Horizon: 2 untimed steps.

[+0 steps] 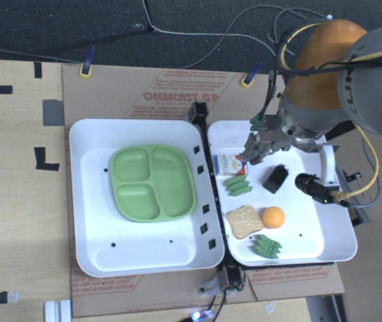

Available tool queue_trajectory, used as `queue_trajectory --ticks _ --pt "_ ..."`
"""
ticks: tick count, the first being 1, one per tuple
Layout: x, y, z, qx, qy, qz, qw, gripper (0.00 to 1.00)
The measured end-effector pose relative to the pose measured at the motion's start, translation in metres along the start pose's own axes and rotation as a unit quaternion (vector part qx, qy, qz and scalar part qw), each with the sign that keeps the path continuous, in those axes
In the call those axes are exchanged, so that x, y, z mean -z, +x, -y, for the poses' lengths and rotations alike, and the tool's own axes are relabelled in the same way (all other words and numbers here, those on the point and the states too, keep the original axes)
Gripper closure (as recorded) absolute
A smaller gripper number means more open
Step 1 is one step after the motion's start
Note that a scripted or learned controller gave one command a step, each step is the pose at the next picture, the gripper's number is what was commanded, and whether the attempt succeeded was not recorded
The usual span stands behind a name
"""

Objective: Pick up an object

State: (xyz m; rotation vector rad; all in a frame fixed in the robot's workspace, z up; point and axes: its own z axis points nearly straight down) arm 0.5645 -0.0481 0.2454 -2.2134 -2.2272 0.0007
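Note:
The right bin (325, 247) holds a small white packet with red print (228, 162), a green pea pod (238, 186), a black block (276, 178), a slice of toast (244, 221), an orange (272, 217) and a second green pod (266, 246). My gripper (251, 155) hangs over the bin's upper left part, its tip just right of the white packet and above the pea pod. The grey arm with its orange band comes in from the upper right.
The left bin (90, 247) holds a green divided plate (154, 182). A black divider with clips (207, 180) runs between the bins. Cables loop above the arm, and a black fitting (315, 187) sticks out over the right bin's right side.

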Motion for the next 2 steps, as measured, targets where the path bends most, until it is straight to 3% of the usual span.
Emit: queue_trajectory --ticks 2 --pt "-0.008 0.117 -0.011 0.0 0.0 0.001 1.0 1.0"
